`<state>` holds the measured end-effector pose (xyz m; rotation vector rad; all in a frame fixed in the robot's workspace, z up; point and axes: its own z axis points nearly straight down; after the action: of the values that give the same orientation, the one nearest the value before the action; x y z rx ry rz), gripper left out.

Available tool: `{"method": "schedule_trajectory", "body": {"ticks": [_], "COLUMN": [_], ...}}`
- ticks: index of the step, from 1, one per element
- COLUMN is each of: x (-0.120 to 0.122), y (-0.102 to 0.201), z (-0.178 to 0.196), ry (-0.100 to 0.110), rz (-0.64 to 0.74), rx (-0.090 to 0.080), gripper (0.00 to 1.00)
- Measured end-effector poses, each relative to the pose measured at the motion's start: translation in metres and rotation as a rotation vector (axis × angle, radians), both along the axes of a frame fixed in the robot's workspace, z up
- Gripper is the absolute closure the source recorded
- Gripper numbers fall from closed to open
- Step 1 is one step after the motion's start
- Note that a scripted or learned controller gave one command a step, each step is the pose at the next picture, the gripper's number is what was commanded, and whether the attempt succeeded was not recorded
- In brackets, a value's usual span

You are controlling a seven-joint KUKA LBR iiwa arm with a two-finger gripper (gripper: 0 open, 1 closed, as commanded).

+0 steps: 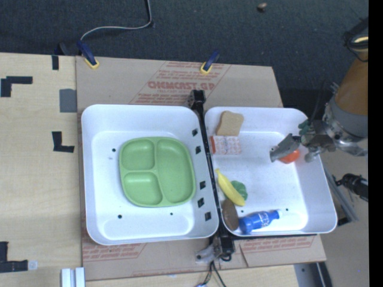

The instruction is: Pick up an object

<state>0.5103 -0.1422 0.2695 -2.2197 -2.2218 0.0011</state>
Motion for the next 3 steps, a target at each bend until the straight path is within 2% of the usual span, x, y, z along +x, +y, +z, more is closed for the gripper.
{"method": "schedule_trajectory", "body": {"ticks": [1, 2, 3], "x": [-0.027, -0.028, -0.028], "y": [0.07, 0.045, 0.046], "z": [-0.086, -0.178, -0.169], "ry": [0.002, 0.002, 0.004], "rz": [0.0, -0.001, -0.001], "rx": [0.001, 0.001, 0.003], "gripper": [0.0, 0.0, 1.0]}}
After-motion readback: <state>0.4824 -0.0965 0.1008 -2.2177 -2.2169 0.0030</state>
